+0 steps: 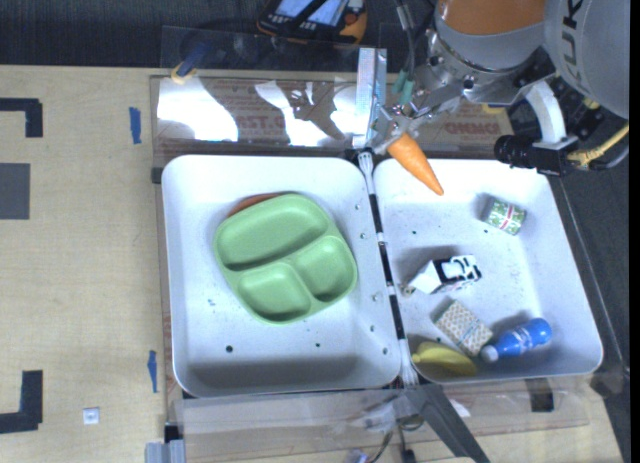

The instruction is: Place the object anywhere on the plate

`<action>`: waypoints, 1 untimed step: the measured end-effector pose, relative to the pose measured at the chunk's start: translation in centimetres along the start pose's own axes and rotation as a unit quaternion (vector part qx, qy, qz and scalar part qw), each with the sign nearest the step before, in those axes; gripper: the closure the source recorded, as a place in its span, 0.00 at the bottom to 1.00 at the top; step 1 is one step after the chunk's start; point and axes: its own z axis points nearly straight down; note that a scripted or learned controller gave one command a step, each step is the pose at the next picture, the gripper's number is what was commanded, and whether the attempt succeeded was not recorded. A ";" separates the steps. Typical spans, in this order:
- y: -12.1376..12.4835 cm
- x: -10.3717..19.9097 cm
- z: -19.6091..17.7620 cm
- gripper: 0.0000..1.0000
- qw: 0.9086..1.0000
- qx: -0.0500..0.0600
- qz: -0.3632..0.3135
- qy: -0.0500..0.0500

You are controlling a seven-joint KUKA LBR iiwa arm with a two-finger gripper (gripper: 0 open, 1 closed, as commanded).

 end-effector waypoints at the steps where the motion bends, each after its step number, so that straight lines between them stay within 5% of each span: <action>1: 1.3 5.9 15.7 1.00 0.999 0.001 -0.050 0.001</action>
